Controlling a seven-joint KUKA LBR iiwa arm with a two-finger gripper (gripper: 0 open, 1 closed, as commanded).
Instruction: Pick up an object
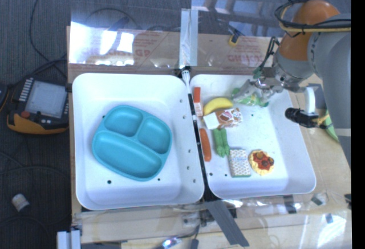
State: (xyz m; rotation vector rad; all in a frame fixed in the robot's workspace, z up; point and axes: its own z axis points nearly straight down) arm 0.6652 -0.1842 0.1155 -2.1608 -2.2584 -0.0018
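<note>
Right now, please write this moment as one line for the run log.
arm: over right bin, far corner | gripper: above green item | banana: in right bin | blue tray: in left bin

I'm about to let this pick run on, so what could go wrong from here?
The two-finger gripper sits near the right white bin's back edge over a green leafy item, so it might strike the wall or come up with nothing. The yellow banana, the small red and white packet and the green vegetable piece lie crowded together, so a grasp there could drag a neighbour along.
</note>
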